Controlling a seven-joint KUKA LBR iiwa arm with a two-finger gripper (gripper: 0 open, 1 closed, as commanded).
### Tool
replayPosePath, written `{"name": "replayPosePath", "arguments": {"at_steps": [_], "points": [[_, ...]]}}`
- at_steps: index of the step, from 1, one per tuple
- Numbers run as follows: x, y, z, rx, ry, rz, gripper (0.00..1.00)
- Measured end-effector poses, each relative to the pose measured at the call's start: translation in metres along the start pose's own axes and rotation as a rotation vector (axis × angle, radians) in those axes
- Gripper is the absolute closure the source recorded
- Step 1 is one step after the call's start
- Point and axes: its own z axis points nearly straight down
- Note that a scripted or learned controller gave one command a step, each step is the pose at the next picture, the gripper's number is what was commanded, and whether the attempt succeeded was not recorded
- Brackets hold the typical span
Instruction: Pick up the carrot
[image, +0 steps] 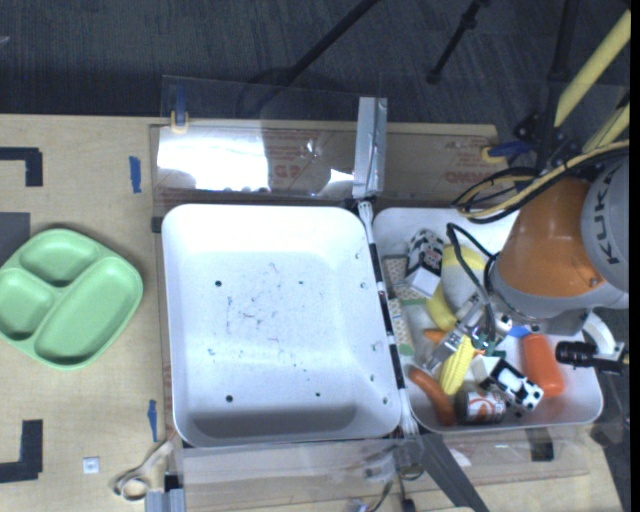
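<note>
Your carrot (427, 389) lies in the right bin (585, 405), near its front left corner, slanting toward the dark can (481, 404) just beside it. A yellow corn cob (457, 364) sits just above the carrot, and a second orange piece (541, 362) lies further right, next to a black-and-white toy (516, 386). The gripper (478, 330) hangs over this clutter; you cannot tell its opening from here. The left bin (270, 310) sits alongside, and a green divided plate (65, 296) rests on the bench at far left.
</note>
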Motion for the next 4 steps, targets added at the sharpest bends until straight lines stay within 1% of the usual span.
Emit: {"name": "replayPosePath", "arguments": {"at_steps": [1, 2, 3, 4], "points": [[-0.061, 0.024, 0.001, 0.002, 0.001, 0.513, 0.00], [-0.099, 0.015, 0.002, 0.003, 0.001, 0.385, 0.00], [-0.020, -0.004, 0.000, 0.002, 0.002, 0.619, 0.00], [-0.021, -0.004, -0.009, 0.001, 0.001, 0.621, 1.00]]}}
